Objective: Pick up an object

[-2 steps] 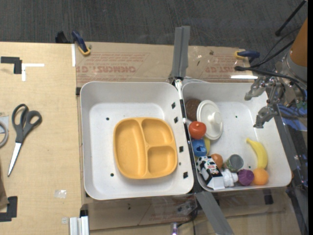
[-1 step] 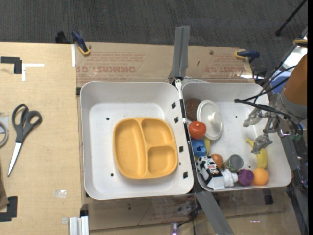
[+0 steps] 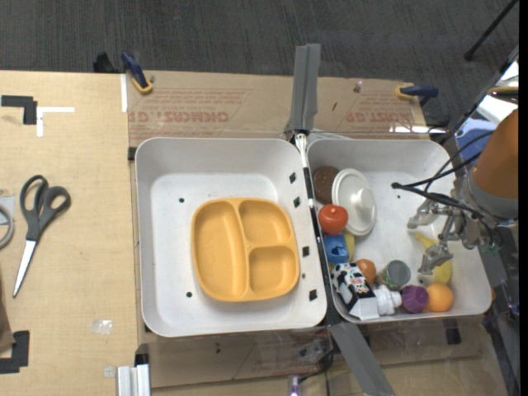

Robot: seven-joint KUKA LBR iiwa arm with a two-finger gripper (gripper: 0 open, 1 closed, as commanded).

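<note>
My gripper (image 3: 426,240) hangs low over the right side of the right bin (image 3: 388,151), its two metal fingers (image 3: 431,261) spread open. A yellow object (image 3: 442,268) lies on the bin floor right under and between them; I see nothing lifted. Along the bin's front edge sit an orange ball (image 3: 440,297), a purple ball (image 3: 414,298) and a grey cylinder (image 3: 397,272). Farther left are a white lid (image 3: 356,198), a red tomato (image 3: 333,218), a blue piece (image 3: 334,248) and a black-and-white toy (image 3: 351,285).
The left bin (image 3: 157,221) holds a yellow divided plate (image 3: 245,248). Scissors (image 3: 35,214) lie on the bench at far left. A grey divider bar (image 3: 304,89) runs between the bins at the back. Black cables (image 3: 429,184) trail from the arm over the right bin.
</note>
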